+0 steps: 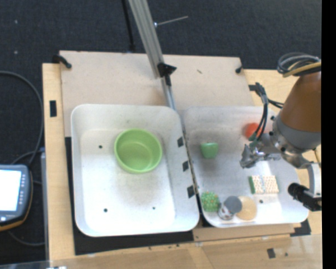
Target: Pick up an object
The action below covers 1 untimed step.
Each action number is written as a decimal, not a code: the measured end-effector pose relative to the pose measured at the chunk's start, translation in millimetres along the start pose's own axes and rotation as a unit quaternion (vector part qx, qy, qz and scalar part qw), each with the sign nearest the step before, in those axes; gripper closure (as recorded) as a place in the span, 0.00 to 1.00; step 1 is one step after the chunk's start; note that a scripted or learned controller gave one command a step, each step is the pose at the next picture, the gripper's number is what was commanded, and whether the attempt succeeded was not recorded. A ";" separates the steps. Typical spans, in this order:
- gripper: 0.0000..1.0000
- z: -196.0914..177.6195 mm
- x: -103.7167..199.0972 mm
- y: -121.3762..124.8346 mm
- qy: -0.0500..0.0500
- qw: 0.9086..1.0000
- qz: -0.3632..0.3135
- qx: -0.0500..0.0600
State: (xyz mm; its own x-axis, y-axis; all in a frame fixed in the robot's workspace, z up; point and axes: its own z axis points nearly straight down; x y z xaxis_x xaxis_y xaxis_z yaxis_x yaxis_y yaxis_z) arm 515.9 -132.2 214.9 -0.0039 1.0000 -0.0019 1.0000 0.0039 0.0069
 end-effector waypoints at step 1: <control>1.00 -61.0 -7.8 -1.9 -0.001 1.000 0.000 -0.001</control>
State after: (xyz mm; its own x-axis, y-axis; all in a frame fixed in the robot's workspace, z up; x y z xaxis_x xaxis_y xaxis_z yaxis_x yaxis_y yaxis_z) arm 513.6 -139.9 275.9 -0.0041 1.0000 -0.0031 1.0000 0.0041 0.0090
